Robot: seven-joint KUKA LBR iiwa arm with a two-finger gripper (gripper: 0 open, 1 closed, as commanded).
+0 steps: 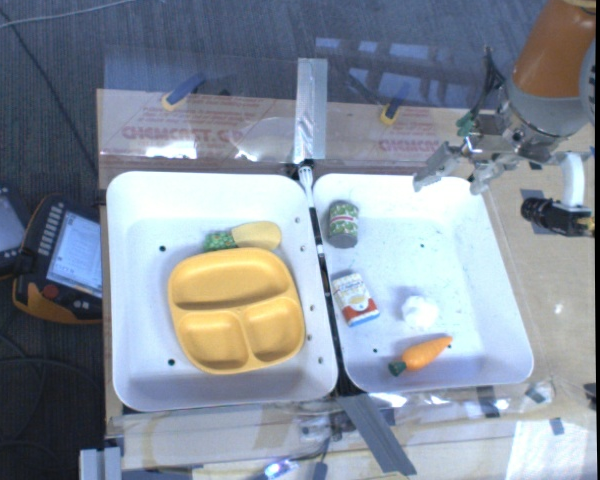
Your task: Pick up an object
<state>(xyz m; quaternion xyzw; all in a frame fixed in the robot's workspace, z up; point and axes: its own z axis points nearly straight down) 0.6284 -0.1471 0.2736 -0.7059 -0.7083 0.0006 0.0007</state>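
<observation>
The right bin (500, 268) holds a small grey-green can (342, 223), a red and white carton (354, 298), a white ball (418, 311) and an orange carrot (420, 353). My gripper (453, 175) hangs over the far right corner of that bin. Its two fingers are spread open with nothing between them. It is well apart from all the objects; the can is the nearest, to its lower left.
The left bin (130, 268) holds a yellow divided tray (238, 306) and a yellow corn cob with a green end (245, 236) behind it. A pendant device (60, 258) lies on the floor to the left. A black fitting (555, 213) sticks out beside the right bin.
</observation>
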